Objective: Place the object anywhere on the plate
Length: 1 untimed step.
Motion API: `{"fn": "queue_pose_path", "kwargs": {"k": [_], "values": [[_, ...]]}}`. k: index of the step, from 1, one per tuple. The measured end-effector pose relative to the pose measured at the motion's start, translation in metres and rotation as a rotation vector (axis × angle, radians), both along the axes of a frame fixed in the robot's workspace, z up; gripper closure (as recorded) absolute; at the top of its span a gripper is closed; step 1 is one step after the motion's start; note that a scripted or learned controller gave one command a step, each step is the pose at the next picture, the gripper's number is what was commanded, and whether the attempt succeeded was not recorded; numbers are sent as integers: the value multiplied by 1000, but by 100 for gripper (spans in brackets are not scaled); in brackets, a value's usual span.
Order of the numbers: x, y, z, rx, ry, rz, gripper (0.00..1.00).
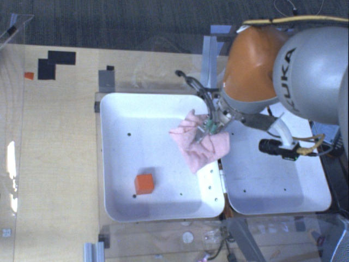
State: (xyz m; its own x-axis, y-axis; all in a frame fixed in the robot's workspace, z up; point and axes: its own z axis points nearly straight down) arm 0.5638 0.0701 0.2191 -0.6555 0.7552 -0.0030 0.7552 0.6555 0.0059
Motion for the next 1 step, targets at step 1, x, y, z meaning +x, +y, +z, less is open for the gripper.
{"fn": "queue_pose_path", "kwargs": {"k": [1], "values": [[53, 50, -14, -1, 2, 92, 100]]}}
